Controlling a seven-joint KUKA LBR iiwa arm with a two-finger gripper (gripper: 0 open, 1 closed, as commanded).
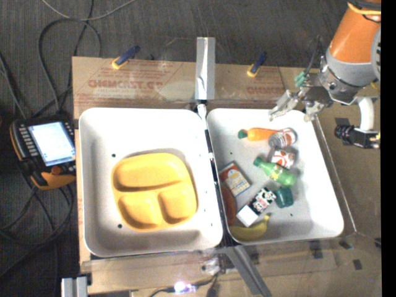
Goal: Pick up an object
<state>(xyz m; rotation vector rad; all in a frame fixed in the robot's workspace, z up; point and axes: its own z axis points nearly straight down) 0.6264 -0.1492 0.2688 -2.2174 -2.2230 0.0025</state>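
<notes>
The right bin holds several small items: an orange carrot, a soda can, a second red and white can, a green bottle, a teal cup, a red ketchup bottle, a black and white carton and a banana. My gripper hangs over the bin's far rim, just beyond the carrot and the soda can. Its fingers are spread open with nothing between them.
The left bin holds a yellow divided tray. A metal divider post stands at the back between the bins. A handheld pendant lies left of the bench. Clamps hold the back board.
</notes>
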